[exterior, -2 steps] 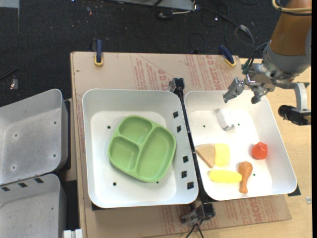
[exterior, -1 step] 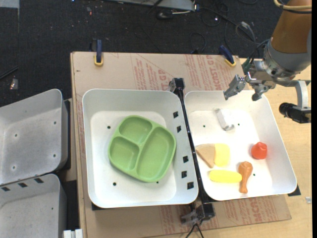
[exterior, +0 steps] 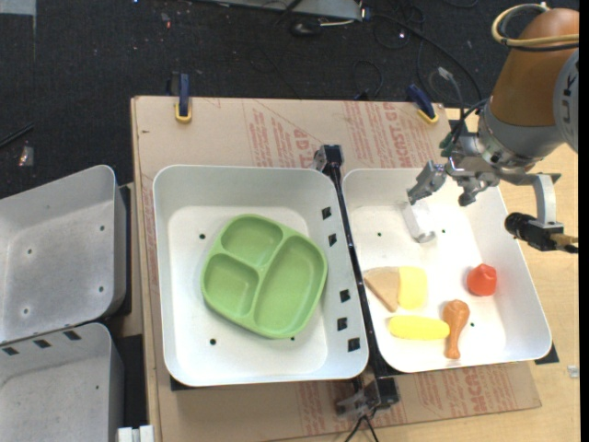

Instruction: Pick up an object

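A light green plate (exterior: 265,274) lies in a white bin (exterior: 175,210), while the other white bin (exterior: 525,274) holds a red ball (exterior: 481,280), a yellow block (exterior: 417,327) and an orange drumstick (exterior: 455,326).

The arm (exterior: 529,81) is grey with a rounded orange band above the wrist; its gripper (exterior: 451,187) is grey metal.

I count two shallow white plastic bins (exterior: 175,274) (exterior: 525,293) on the table. The left one holds one light green three-compartment plate (exterior: 265,274). In the right I see one red tomato-like piece (exterior: 481,280), one orange drumstick (exterior: 455,326), one yellow oblong piece (exterior: 417,328), one yellow-and-tan wedge (exterior: 398,287).
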Action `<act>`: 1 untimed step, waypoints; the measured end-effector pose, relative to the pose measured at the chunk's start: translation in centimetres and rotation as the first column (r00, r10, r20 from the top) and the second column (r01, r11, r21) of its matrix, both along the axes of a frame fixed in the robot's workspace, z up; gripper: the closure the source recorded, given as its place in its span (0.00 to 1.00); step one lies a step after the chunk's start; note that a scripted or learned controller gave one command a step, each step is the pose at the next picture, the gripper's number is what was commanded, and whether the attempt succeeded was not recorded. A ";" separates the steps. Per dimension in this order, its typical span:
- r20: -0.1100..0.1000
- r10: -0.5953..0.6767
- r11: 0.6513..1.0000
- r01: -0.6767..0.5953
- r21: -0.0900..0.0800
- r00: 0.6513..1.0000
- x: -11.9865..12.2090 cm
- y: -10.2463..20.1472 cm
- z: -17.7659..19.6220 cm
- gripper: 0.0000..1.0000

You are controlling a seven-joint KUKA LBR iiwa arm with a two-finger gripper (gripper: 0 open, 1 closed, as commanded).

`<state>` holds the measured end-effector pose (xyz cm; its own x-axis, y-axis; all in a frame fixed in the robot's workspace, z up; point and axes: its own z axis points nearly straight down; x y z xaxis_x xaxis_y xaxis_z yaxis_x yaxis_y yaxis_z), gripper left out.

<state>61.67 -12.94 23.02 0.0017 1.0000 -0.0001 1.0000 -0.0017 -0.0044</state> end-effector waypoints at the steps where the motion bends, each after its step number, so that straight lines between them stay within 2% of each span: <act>1: -0.001 0.000 1.000 0.000 0.001 1.000 -0.4 0.9 -5.9 0.00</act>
